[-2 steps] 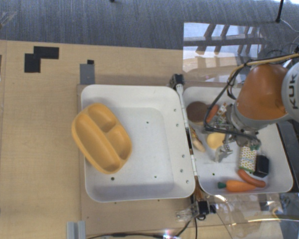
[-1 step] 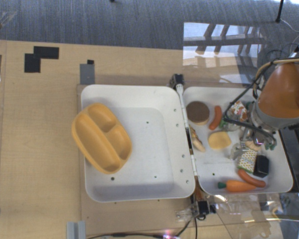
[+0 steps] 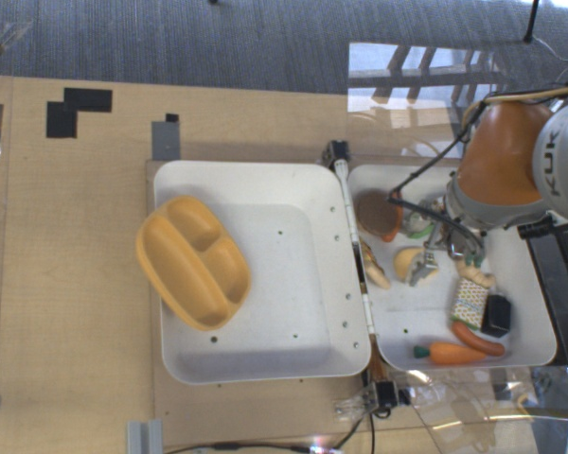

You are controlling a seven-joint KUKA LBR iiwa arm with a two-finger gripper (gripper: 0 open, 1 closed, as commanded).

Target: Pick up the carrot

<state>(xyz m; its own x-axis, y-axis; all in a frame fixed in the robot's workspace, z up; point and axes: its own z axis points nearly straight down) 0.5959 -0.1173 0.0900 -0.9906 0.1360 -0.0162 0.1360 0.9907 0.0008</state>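
status: not picked | carrot (image 3: 457, 353) lies in right bin (image 3: 540, 343) near front wall; gripper (image 3: 422, 270) above bin mid, apart from it; finger state: can't tell | left: reach, grasp, lift

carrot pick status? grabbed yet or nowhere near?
Not grabbed. Done: the arm is over the right bin. In hand: nothing visible; the gripper hangs mid-bin among other items. Left: the carrot lies at the bin's near edge, apart from the gripper, so approach, grasp and lift remain.
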